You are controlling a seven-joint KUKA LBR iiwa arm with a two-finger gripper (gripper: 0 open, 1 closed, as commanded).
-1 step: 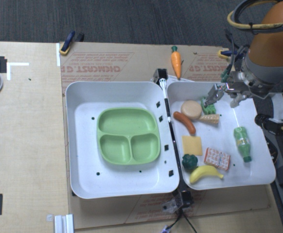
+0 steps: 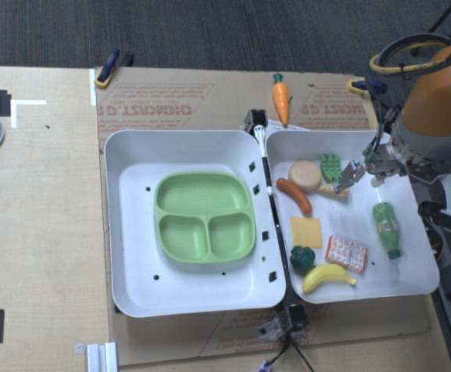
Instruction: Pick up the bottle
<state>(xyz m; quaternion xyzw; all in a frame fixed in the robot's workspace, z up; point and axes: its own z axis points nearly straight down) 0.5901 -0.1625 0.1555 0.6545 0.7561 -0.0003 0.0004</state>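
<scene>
The bottle [image 2: 387,228] is small, green and clear, and lies on its side near the right wall of the right bin [image 2: 411,285]. The grey arm with its orange band comes in from the right edge. Its gripper [image 2: 351,176] hangs over the upper middle of that bin, beside a green studded piece [image 2: 331,166]. It sits up and to the left of the bottle, apart from it, with nothing visibly held.
The right bin also holds a bun [image 2: 305,174], sausage [image 2: 295,195], cheese slice [image 2: 306,231], broccoli [image 2: 303,257], banana [image 2: 328,278] and red cracker pack [image 2: 346,253]. A green divided plate [image 2: 206,217] fills the left bin [image 2: 125,208]. A carrot [image 2: 280,99] lies behind the bins.
</scene>
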